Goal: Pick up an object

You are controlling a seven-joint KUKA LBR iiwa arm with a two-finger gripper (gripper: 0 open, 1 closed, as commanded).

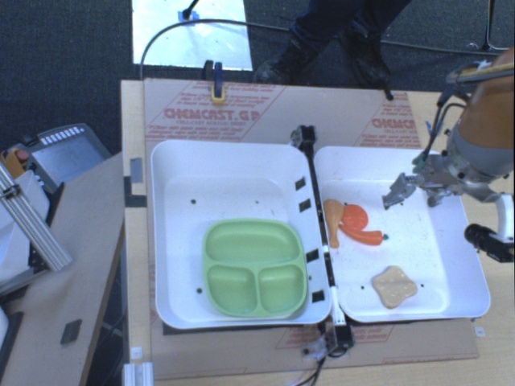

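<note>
**Ana:** Carrot [361, 236] looks the likeliest pick. It lies in the right bin [475, 292], against the tomato [355, 215] and just right of the divider [314, 207] between the bins.

**Ben:** That crowding is the risk. A tan piece [331, 222] lies between the tomato and the divider, touching both, so fingers closing on any one of the three could nudge the others, or pinch two and lift neither cleanly.

**Ana:** And the divider?

**Ben:** A finger coming down on that side may strike it. The cracker [393, 285], nearer the front and right of the divider, lies alone but looks flat; fingers could slide over it and close on nothing.

**Ana:** Where is the gripper [397, 192]?

**Ben:** Right of the divider, over the back half of the right bin, apart from every object. The arm [483, 135] reaches in from the right and tilts the gripper down toward the divider. Whether the fingers are spread or closed cannot be told; nothing is seen between them.

**Ana:** The tray [256, 266]?

**Ben:** Left of the divider, in the left bin [169, 215], well apart from the gripper.
</note>
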